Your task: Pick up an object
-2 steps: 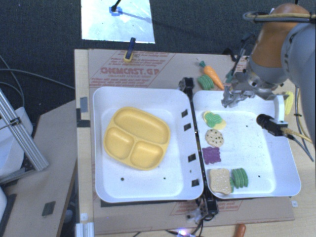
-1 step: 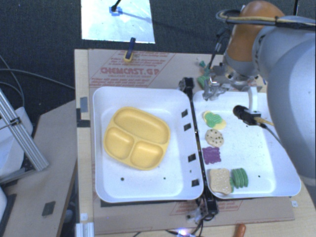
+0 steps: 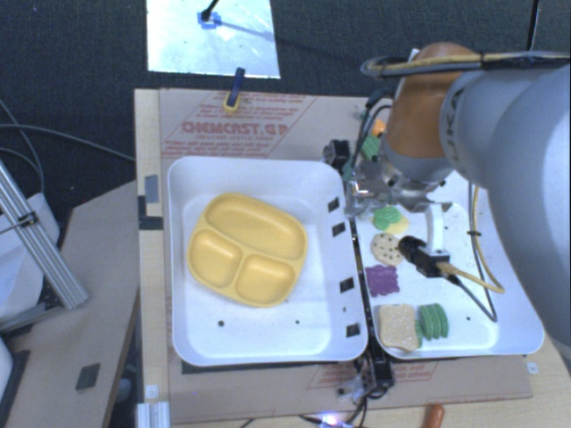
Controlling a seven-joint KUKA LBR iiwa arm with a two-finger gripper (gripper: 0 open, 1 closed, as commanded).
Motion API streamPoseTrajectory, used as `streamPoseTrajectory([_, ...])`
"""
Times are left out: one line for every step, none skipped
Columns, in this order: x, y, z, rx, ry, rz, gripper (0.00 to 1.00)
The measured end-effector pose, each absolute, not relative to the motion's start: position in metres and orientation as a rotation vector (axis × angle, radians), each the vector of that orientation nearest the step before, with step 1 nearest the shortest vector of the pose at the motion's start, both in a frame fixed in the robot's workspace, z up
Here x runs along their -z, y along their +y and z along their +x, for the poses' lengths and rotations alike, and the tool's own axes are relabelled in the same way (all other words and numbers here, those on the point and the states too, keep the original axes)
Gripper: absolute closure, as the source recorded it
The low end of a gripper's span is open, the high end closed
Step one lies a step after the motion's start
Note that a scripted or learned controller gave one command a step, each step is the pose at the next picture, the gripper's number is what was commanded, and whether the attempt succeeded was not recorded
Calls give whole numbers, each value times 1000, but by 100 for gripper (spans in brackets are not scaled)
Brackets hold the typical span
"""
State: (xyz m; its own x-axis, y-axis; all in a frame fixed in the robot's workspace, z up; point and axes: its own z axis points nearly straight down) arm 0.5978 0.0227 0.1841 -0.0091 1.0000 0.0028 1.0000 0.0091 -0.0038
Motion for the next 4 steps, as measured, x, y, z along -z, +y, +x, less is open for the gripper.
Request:
streamPoseTrajectory([-185,29,607,3,-2229,-2215,100])
streamPoseTrajectory([-184,45,504,-6,-2218,-2216,100])
streamPoseTrajectory([-185,88,564,8,-2233,-2215,100])
streamPoseTrajectory([-187,13,626,5,-2223,-2230,100])
